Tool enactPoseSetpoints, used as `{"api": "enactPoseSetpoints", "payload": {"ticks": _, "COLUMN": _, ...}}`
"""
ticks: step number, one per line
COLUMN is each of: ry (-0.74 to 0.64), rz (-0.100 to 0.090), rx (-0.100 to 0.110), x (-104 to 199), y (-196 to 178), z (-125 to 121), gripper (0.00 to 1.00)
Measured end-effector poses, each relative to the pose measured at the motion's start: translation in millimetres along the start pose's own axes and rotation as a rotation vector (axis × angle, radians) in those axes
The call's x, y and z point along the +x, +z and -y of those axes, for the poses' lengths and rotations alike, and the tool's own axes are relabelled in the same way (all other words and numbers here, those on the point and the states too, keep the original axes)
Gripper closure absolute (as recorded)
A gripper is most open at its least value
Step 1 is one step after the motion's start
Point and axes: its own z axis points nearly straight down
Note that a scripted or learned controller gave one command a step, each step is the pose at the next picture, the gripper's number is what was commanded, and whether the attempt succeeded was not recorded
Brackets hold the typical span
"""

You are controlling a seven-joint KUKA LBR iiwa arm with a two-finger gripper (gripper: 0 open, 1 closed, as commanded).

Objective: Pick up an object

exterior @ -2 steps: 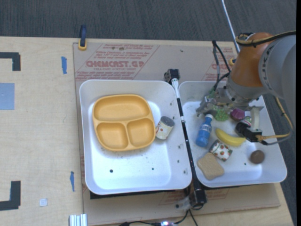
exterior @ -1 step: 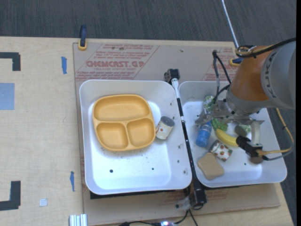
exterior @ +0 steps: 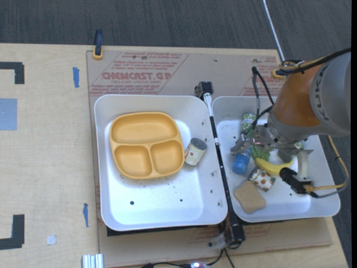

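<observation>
Figure: desk (exterior: 44,166) with two white bins side by side. The left bin (exterior: 162,205) carries a yellow divided plate (exterior: 146,144) toward its far-left corner; a small cylindrical can (exterior: 194,151) lies just beside the plate's right edge. The right bin (exterior: 321,202) holds a cluster of objects: a tan bread slice (exterior: 249,197) at the near edge, a blue cup (exterior: 241,163), a banana (exterior: 270,166), a small patterned block (exterior: 261,179) and green-and-white packets (exterior: 249,121). The arm (exterior: 312,102) descends over this cluster; the hand (exterior: 276,149) sits low among the items, its opening hidden from view, so its state cannot be told.
</observation>
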Motion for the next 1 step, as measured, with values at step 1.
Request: {"api": "enactPoseSetpoints", "payload": {"ticks": 1, "ry": 0.002, "rz": 0.003, "rx": -0.007, "x": -2.0, "y": -12.9, "z": -2.6, "gripper": 1.00}}
